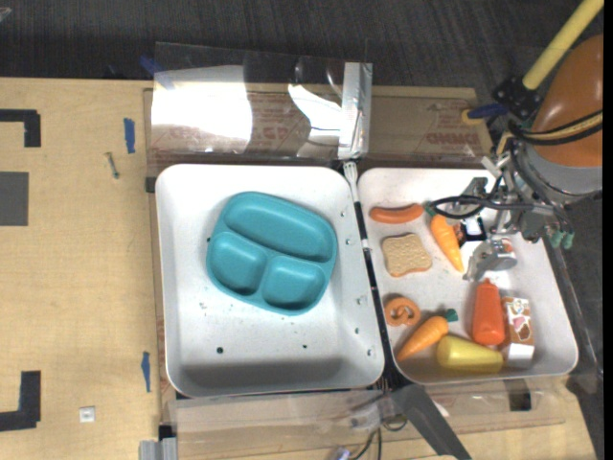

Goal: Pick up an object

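The right bin [560, 286] holds several toy foods. An orange sausage [396, 213] lies at its back left, with a carrot [445, 240] and a bread slice [406, 253] just in front of it. Nearer the front are a pretzel [400, 310], a second carrot [421, 336], a yellow piece [469, 354], a red-orange bottle [488, 316] and a small carton [518, 319]. My gripper [488, 255] hangs over the middle of this bin, just right of the back carrot and directly behind the bottle's top. Nothing shows held in it.
The left bin [182, 286] bears a teal divided plate [271, 251]. A clear plastic sheet [259, 108] lies behind the bins. The arm's body and cables [546, 175] crowd the right bin's back right corner.
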Robot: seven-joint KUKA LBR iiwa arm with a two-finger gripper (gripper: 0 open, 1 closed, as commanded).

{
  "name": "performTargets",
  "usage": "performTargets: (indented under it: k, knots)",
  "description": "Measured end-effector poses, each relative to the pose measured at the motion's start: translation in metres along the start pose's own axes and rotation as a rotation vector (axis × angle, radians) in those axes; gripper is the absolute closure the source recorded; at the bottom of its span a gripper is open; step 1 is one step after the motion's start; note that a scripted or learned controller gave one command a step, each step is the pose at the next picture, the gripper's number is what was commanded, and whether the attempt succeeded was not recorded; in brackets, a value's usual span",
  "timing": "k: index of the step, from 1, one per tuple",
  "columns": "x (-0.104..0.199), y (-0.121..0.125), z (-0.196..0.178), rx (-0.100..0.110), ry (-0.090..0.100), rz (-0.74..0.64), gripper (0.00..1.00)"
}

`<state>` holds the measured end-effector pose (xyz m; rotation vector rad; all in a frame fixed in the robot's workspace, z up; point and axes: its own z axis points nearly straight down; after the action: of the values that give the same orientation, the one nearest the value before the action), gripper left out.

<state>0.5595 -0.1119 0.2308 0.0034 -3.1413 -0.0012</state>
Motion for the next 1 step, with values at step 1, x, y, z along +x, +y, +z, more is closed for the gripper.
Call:
performTargets:
  k: [1]
  knots:
    - [-0.0149,-0.0272,0.1057,-0.002,0.010,0.139,0.00]
